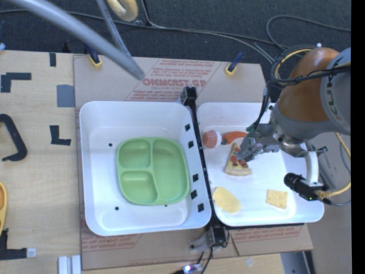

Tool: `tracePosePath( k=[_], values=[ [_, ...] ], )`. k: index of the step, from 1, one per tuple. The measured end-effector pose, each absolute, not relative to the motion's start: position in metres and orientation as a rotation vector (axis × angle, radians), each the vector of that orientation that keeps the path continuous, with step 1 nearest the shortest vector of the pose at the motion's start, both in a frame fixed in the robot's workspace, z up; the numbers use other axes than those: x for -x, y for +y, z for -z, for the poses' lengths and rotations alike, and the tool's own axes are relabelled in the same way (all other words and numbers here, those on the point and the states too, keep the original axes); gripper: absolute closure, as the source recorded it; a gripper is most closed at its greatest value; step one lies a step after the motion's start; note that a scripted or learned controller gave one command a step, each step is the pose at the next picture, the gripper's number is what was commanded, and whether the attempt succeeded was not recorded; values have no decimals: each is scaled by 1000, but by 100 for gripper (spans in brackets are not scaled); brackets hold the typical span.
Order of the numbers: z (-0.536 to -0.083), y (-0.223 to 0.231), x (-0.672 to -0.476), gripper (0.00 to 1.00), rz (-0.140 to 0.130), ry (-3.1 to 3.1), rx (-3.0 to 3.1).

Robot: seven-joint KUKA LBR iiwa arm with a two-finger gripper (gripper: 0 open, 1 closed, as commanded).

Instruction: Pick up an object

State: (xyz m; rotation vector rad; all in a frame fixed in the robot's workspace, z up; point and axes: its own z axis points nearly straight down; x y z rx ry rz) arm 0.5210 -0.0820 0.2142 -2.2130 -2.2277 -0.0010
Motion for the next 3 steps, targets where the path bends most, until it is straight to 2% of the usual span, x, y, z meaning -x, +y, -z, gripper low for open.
tracePosePath(
  k=[2, 3],
  values=[
    [-203, 30, -508, 100, -1, -2227, 2212],
    [-220, 89, -503, 100, 0, -2228, 2212]
  ],
)
